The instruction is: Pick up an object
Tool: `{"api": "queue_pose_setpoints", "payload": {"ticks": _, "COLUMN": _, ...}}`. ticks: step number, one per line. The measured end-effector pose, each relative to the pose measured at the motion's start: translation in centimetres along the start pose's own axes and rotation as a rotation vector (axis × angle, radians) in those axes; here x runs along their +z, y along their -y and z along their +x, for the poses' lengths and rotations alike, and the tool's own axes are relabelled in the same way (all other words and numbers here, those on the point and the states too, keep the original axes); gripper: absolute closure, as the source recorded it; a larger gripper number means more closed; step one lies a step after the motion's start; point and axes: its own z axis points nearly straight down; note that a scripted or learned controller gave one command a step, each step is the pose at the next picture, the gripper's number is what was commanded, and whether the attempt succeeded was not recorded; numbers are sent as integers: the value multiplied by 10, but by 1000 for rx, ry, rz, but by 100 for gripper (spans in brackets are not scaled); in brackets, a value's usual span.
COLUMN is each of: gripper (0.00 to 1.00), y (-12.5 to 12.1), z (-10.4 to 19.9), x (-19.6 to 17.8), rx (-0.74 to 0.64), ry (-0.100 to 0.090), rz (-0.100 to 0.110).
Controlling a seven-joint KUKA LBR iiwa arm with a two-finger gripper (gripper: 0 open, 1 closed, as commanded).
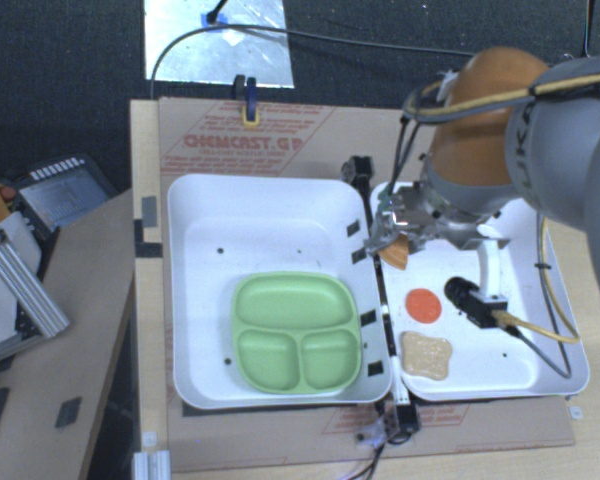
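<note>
My gripper hangs low over the left edge of the right bin, close to the divider between the two bins. Directly under its tip is a small orange wedge-shaped piece, partly covered by the gripper, so I cannot see whether they touch. An orange-red disc lies on the bin floor a little nearer the front. A beige, flat, bread-like piece rests near the front left corner of the same bin.
The left bin holds a green divided plate in its front half. A black cable fitting with a yellow cable trails across the right bin. The arm's bulk overhangs the bin's back right.
</note>
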Motion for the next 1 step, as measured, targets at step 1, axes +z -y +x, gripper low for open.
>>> {"api": "queue_pose_setpoints", "payload": {"ticks": 1, "gripper": 100, "y": -7, "z": 49, "x": 11, "rx": 1, "ry": 1, "rz": 0}}
